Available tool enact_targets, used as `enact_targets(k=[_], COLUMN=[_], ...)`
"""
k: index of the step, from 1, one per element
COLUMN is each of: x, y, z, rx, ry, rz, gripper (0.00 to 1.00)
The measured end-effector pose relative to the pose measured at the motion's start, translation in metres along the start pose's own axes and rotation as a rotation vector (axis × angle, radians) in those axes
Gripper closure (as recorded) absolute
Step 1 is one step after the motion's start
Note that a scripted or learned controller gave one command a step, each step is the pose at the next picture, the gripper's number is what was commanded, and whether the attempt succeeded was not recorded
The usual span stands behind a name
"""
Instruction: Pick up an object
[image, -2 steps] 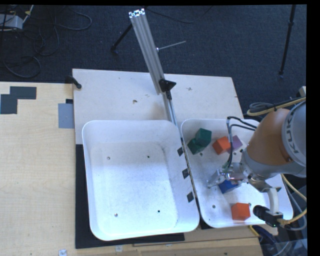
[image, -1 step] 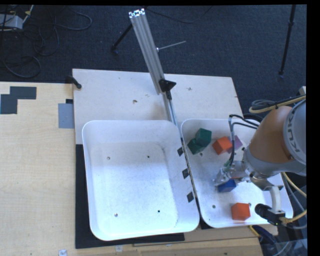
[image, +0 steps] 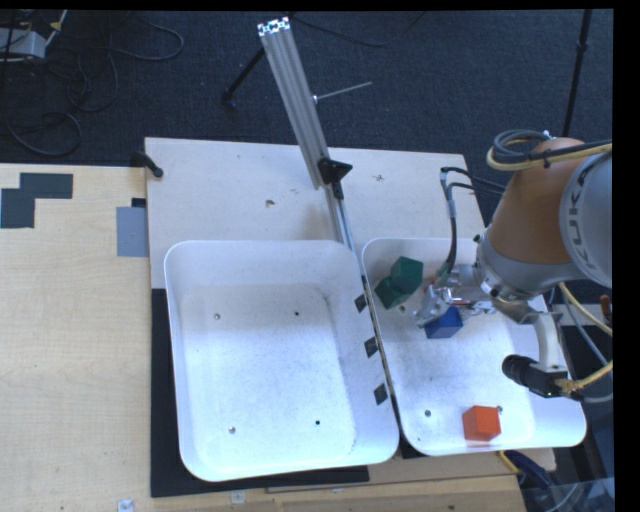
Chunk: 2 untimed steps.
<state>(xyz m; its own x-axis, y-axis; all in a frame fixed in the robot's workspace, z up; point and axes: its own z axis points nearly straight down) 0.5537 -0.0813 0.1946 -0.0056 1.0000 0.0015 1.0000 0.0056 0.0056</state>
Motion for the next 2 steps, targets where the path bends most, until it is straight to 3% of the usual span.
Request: enact_targets(k=[1, 2], x=[0.032, 0.104], y=[-0.004, 0.006], z=[-0.021, 0.007], rx=[0.006, 0.013], ry=[0.0, 0.002], rz=[0.003, 0.0], gripper=[1.0, 1.0])
